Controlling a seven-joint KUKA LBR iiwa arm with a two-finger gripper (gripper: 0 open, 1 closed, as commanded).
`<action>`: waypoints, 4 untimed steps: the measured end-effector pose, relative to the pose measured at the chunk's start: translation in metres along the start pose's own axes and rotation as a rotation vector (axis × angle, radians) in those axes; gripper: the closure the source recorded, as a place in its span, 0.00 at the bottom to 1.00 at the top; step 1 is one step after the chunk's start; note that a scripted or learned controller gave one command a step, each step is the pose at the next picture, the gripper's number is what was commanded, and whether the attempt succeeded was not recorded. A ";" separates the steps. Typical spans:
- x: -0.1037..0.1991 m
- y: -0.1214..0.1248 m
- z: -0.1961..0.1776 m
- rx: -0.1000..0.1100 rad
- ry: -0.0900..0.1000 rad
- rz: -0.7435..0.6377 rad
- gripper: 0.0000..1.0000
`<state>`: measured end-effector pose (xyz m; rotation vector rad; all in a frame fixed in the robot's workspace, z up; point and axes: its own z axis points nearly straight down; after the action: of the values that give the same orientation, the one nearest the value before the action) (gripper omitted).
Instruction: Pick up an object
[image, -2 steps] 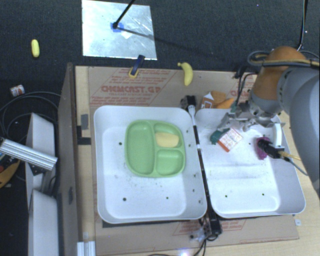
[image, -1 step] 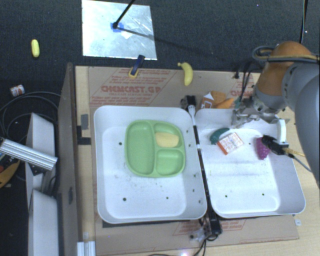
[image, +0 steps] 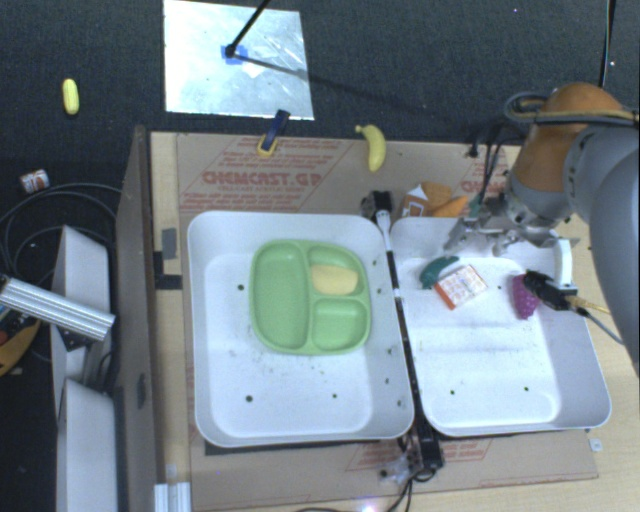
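Note:
The right bin (image: 500, 395) holds a teal object (image: 437, 268), a red and white box (image: 461, 286) and a purple object (image: 524, 297) in its far half. In the left bin (image: 240, 400) a green divided plate (image: 300, 310) carries a yellow piece (image: 335, 278) in its upper right compartment. My gripper (image: 495, 232) hangs over the back edge of the right bin, just behind the box and between the teal and purple objects. The arm's grey body with its orange band (image: 560, 140) covers the bin's far right corner. No object shows in the gripper.
A yellow banana (image: 373, 147) and a blue and yellow tool (image: 270, 135) lie on the cardboard behind the bins. An orange item (image: 440, 203) sits just behind the right bin. A black divider (image: 395, 300) runs between the bins. Cables lie on the floor at left.

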<state>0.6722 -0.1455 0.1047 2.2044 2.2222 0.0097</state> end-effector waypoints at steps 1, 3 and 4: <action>0.012 -0.028 0.011 -0.011 -0.004 0.010 0.00; 0.026 -0.039 0.008 0.008 0.003 0.004 1.00; 0.026 -0.039 0.008 0.008 0.003 0.004 0.00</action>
<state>0.6327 -0.1202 0.0958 2.2147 2.2230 0.0046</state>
